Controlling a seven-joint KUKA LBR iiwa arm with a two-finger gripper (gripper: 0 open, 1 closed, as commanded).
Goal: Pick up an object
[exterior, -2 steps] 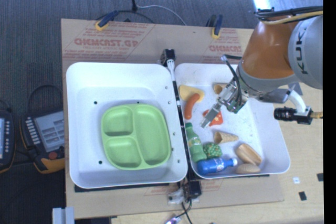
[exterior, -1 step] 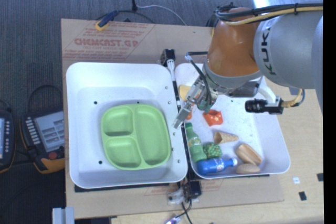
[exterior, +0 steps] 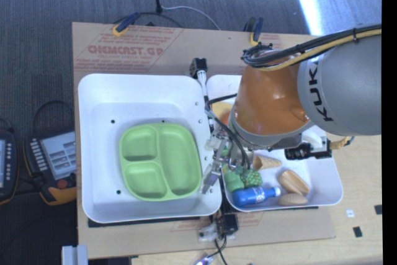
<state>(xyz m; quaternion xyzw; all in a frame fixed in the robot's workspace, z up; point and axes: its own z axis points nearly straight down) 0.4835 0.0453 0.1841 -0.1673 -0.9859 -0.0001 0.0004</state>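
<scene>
Gripper [exterior: 224,161] hovering at right bin's [exterior: 329,195] left wall, opening unclear; risking clipping the wall, missing green toy [exterior: 242,179].

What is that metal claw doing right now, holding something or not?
Two-finger gripper: low over the bins' shared edge; cannot be told if it grips anything.

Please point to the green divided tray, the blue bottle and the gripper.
green divided tray [exterior: 162,161], camera view, its centre ridge.
blue bottle [exterior: 254,197], camera view, its body.
gripper [exterior: 217,170], camera view, between the fingertips.
</scene>
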